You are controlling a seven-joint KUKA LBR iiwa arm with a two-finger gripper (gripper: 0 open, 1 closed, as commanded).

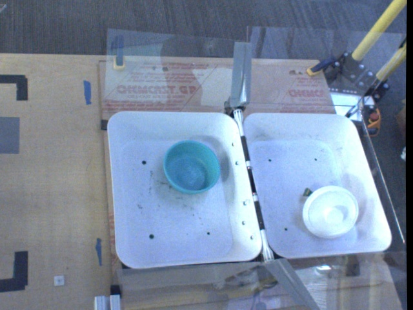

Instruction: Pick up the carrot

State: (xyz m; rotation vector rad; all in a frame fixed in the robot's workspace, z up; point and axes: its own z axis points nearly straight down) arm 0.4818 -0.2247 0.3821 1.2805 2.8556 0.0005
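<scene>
Dark grey carpet floor (pixel 193 5), pale wooden bench (pixel 51 192), clear plastic panels (pixel 168 63)

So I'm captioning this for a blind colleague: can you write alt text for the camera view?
Two shallow white bins sit side by side on a wooden bench, seen from above at a slant. The left bin holds a teal bowl; the right bin holds a white bowl near its lower right.

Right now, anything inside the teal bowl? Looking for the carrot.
The teal bowl in the left bin shows a bare teal bottom, no carrot. The white bowl in the right bin looks upside down; its underside is covered.
</scene>
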